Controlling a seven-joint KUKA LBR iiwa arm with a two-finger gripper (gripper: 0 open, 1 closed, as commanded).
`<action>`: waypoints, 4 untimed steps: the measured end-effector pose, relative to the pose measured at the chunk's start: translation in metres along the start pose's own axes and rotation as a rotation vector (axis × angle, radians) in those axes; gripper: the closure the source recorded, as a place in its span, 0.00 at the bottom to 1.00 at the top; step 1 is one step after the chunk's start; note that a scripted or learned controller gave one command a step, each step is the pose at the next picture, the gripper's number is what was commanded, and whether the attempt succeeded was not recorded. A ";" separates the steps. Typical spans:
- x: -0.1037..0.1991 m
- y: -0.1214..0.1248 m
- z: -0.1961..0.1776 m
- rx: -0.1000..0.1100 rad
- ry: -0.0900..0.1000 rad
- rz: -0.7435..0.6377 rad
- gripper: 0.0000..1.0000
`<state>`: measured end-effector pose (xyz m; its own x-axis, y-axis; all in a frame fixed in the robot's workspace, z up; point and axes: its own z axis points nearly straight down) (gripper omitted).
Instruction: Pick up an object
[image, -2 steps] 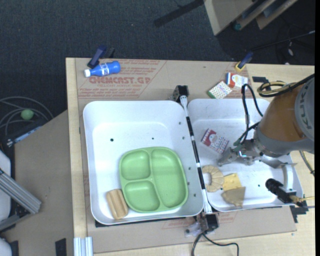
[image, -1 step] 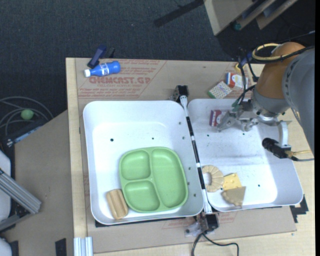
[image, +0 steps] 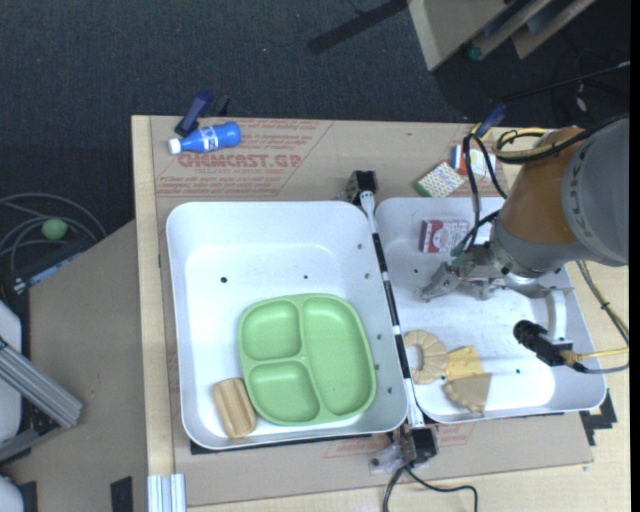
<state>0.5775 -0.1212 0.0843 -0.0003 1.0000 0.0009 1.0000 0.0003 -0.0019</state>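
Though the pincer (image: 445, 283) is hanging low in the right bin (image: 575, 395), I cannot tell its state. Nearest it, a small red packet (image: 437, 236) is lying at the far side, probably light, thin, best pinched across edges.

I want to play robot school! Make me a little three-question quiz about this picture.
1. True or false: the green divided plate lies in the left bin.
2. Which bin is the pincer over: A left, B right?
3. Fill in: the blue and white bottle lies on the ____, outside both bins.

Key: 1 true; 2 B, the right bin; 3 bench.
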 end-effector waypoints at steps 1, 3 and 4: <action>0.029 -0.085 0.001 0.001 0.000 0.001 0.00; -0.003 0.070 -0.006 -0.003 -0.001 -0.001 0.00; 0.004 0.089 -0.001 -0.004 -0.002 -0.001 0.00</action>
<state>0.6669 -0.1174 0.0849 -0.0010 1.0000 -0.0008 1.0000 0.0010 0.0024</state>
